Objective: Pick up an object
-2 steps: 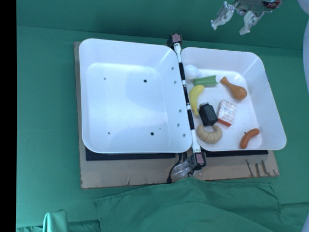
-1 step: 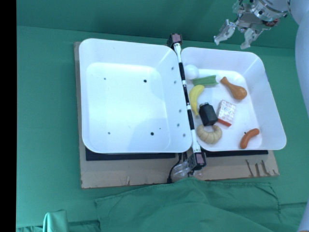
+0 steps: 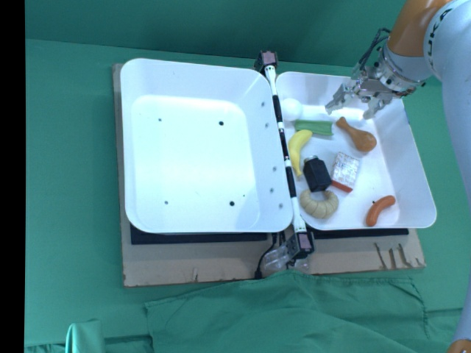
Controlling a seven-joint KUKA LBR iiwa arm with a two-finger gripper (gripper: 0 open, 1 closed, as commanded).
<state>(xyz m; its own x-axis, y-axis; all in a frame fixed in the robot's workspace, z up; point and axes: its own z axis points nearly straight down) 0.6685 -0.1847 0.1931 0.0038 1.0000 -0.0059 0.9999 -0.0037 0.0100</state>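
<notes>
The right bin [image 3: 416,186] holds several small items. My gripper [image 3: 352,109] hangs over its far side with the fingers spread open and nothing between them. A white bone-shaped toy [image 3: 293,109] lies just below and to the left of it, its right end under the fingers. An orange drumstick [image 3: 358,135] lies right below the gripper. Further toward the front are a green pod [image 3: 314,128], a yellow banana [image 3: 298,150], a black block [image 3: 316,173], a red-and-white packet [image 3: 346,168], a tan croissant [image 3: 319,203] and an orange sausage [image 3: 380,210].
The left bin [image 3: 140,197] stands beside the right one, parted from it by a black-and-white striped bar [image 3: 283,149]. Both bins rest on a brown board [image 3: 191,267] over green cloth. The arm enters from the upper right.
</notes>
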